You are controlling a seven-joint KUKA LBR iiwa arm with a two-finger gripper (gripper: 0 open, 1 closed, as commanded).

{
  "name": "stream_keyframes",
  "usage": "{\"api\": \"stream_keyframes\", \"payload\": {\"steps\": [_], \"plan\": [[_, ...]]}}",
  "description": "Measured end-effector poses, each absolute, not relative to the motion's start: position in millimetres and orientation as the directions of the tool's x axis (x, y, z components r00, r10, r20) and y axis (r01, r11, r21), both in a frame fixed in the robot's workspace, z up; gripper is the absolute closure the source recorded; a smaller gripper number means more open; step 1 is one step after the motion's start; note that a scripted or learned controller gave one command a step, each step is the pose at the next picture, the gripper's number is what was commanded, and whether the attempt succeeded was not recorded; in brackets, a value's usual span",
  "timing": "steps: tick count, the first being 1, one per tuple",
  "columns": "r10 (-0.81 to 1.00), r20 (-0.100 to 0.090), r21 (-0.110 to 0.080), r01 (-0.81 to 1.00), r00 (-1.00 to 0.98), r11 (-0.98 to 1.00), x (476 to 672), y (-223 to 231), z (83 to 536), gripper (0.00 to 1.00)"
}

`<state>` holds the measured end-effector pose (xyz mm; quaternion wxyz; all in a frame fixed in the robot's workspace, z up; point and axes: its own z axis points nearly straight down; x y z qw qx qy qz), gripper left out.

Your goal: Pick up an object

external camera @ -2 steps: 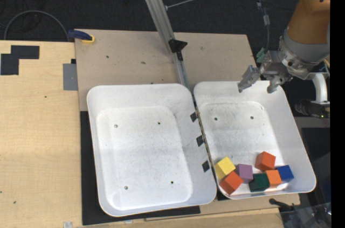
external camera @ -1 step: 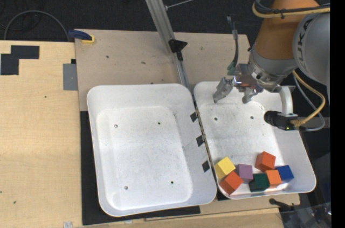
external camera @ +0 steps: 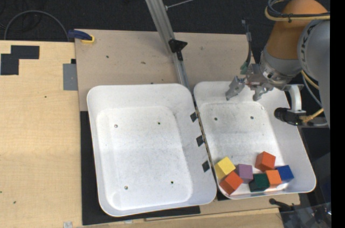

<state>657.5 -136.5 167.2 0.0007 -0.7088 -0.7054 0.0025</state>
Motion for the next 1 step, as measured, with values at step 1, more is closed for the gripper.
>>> {"api": "stream_keyframes", "payload": {"steps": [1], "plan": [[1.000, -0.001, -0.001, 1.000, 0.000, 0.000, 658.1, -134.4, 181.1, 1.00]]}}
